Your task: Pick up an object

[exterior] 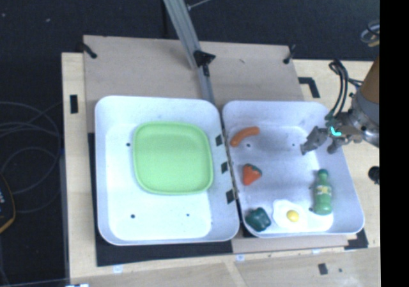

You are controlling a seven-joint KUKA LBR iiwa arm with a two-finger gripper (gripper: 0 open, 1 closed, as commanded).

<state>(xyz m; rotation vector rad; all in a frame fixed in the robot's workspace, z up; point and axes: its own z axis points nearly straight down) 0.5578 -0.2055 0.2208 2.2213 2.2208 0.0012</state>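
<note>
Toy food pieces lie scattered in the right white bin (281, 119), one of two shallow white plastic bins side by side on a pale wooden counter (160, 65) over a dark floor. The left white bin (115, 215) carries a light green square plate (172, 156). An orange sausage-shaped toy (245, 135) sits near the right bin's upper left, its long axis running left to right and tilted slightly up at the right. Below it rests a small red-orange strawberry-like toy (250, 174). Along the front wall are a dark green lump (258, 218), a white fried egg with a yellow yolk (291, 215) and a green bottle (322, 192) lying with its cap pointing away from the front wall. The jaws (323, 142) hover spread apart above the bin's right side, gripping nothing.
</note>
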